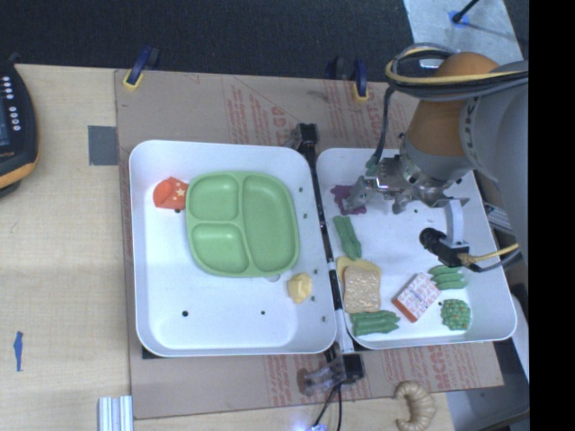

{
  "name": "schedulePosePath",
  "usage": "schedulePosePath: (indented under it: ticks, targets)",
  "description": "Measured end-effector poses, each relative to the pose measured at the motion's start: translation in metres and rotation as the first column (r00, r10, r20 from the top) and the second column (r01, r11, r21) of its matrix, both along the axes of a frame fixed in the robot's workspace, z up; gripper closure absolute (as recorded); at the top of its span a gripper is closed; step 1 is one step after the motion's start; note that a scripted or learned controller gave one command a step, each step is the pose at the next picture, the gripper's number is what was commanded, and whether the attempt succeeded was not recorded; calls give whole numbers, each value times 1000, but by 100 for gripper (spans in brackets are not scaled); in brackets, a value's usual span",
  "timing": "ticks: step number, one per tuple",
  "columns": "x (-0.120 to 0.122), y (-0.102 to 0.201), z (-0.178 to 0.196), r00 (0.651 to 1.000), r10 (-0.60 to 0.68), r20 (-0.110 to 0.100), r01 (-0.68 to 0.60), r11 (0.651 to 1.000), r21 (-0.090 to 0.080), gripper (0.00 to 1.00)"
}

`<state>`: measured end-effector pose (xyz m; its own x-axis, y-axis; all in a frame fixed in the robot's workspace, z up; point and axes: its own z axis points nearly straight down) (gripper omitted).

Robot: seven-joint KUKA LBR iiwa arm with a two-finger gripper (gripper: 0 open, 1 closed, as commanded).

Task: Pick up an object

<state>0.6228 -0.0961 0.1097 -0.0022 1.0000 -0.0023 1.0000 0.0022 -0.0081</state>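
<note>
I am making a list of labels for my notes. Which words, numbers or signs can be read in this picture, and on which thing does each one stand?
None can be read for certain.
Brown cardboard sheet: rows of red print, too blurred to read.
Red and white packet in the right bin: print too small to read.
Red piece in the left bin: a small yellow mark, no letters.
Dark device at the left edge: buttons, unreadable.
</note>
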Motion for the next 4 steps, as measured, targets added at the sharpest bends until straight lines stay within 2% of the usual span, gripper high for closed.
schedulePosePath:
  ticks: [1, 2, 3, 4]
  targets:
    - [35, 2, -18, 1000, 5, 8, -5, 1000, 1, 0]
    - [34, 1, -7, 1000, 7, 5, -7, 1000, 2, 100]
    - [34, 1, -7, 1000, 7, 4, -7, 1000, 1, 0]
    - [33, 4, -18, 1000, 4, 3, -4, 1000, 2, 0]
